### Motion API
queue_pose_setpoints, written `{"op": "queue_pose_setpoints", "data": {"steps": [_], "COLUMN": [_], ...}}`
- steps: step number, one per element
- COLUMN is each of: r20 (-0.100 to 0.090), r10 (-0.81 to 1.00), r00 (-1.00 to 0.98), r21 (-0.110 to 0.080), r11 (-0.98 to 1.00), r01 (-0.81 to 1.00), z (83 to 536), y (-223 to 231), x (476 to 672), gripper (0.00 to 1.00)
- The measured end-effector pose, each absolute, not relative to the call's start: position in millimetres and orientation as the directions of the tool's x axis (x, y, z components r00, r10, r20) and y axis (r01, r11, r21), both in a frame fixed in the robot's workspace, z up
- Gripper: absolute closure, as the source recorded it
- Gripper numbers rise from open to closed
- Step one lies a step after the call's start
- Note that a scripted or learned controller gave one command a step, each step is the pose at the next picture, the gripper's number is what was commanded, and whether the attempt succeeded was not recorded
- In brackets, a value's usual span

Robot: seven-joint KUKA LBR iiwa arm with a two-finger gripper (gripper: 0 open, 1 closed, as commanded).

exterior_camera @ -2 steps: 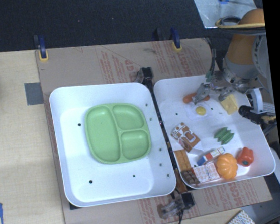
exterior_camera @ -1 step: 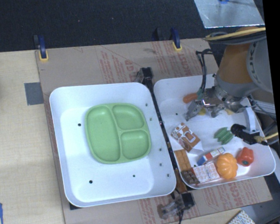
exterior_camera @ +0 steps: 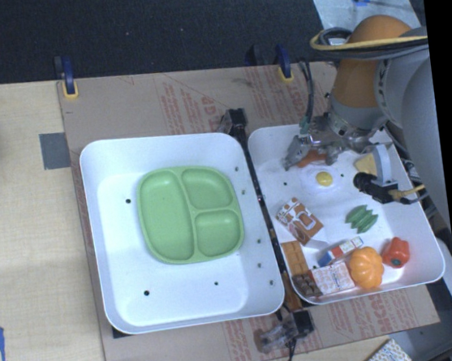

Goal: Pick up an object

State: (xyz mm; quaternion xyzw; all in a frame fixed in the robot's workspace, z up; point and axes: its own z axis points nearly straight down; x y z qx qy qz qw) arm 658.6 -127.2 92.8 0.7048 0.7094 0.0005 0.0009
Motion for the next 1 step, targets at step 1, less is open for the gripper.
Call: {"op": "queue_pose_setpoints", "data": {"steps": [1], "r20": [-0.001], "r10": [1.0], "r00": [-0.003], "r21": [0.0], "r11": [0.003], "r01": [1.0], "z": [92.4], "y": [-138.5], "x": [656.6], "gripper": [0.0]}}
